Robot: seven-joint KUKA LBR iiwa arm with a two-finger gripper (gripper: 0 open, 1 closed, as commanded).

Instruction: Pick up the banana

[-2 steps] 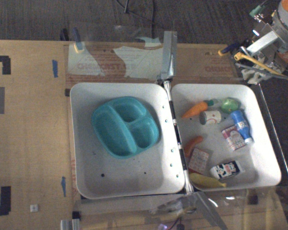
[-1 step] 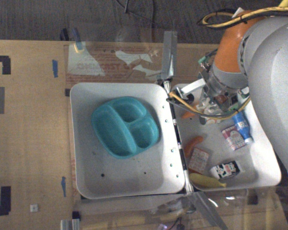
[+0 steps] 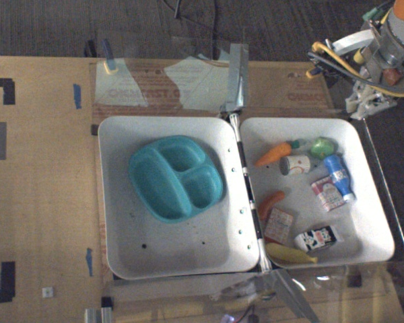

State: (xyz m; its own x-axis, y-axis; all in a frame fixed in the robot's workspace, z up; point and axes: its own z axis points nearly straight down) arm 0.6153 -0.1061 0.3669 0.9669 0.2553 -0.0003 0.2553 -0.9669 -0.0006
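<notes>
The banana [image 3: 290,253] is yellow and lies flat at the front edge of the right bin [image 3: 377,227], close to the divider between the bins. A black-and-white carton [image 3: 316,237] rests just behind it on its right. My gripper [image 3: 364,103] hangs at the upper right, above the right bin's back right corner and far from the banana. Nothing shows in its grasp.
The right bin also holds a carrot [image 3: 274,154], a white can [image 3: 295,165], a green object [image 3: 322,147], a blue bottle [image 3: 339,175], a red-and-white packet [image 3: 326,195], a red sausage-shaped piece [image 3: 271,204] and a brown box [image 3: 279,225]. A teal divided plate [image 3: 176,177] lies in the left bin [image 3: 114,234].
</notes>
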